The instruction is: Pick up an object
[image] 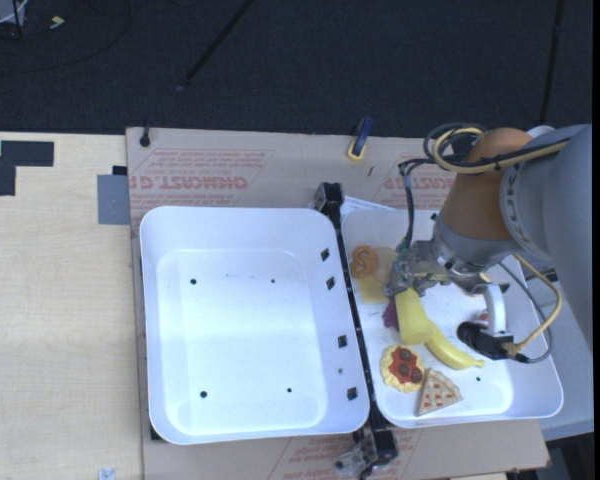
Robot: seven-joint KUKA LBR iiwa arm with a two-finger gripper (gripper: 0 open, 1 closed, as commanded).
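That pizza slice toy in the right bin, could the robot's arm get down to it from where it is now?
Probably yes. The pizza slice lies flat near the front of the right bin with nothing on top of it. The gripper hangs over the same bin, above the banana; only the round pizza toy crowds one side.

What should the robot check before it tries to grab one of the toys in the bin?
1. Toys in reach: ok. The yellow plastic banana, round toy pizza, triangular pizza slice and orange cookie-shaped toy all lie in the right white bin.
2. Hand over that bin: ok, by the banana's upper end.
3. Hand open or shut: cannot tell, the wrist hides it.
4. Anything held: cannot tell.
5. Target standing apart: not ok. The banana sits close to the round pizza and a dark purple piece.
6. Yellow cables out of the way: cannot tell.
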